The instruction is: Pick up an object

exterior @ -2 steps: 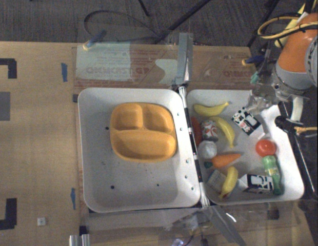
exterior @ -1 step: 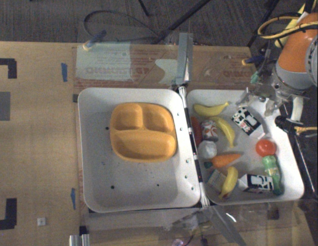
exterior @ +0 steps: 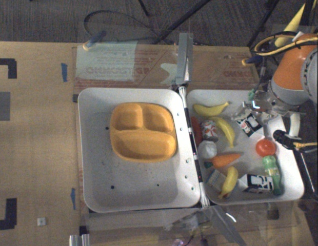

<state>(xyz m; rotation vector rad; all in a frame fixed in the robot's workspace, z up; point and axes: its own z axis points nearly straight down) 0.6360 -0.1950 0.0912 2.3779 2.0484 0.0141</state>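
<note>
The arm hangs over the right bin's (exterior: 295, 186) upper right corner, its gripper (exterior: 257, 105) low among clutter; whether the pincer is spread or pressed together cannot be told. No item is seen held. Candidates lie in that bin: bananas (exterior: 211, 108), a can (exterior: 209, 129), a carrot (exterior: 226, 160), a tomato (exterior: 265, 147), and a small carton (exterior: 247, 124) just beside the gripper. The left bin (exterior: 92, 152) bears an orange divided tray (exterior: 143, 132). Judged step: approach, before any grasp. Next move calls for settling squarely over one item, probably the carton.
</note>
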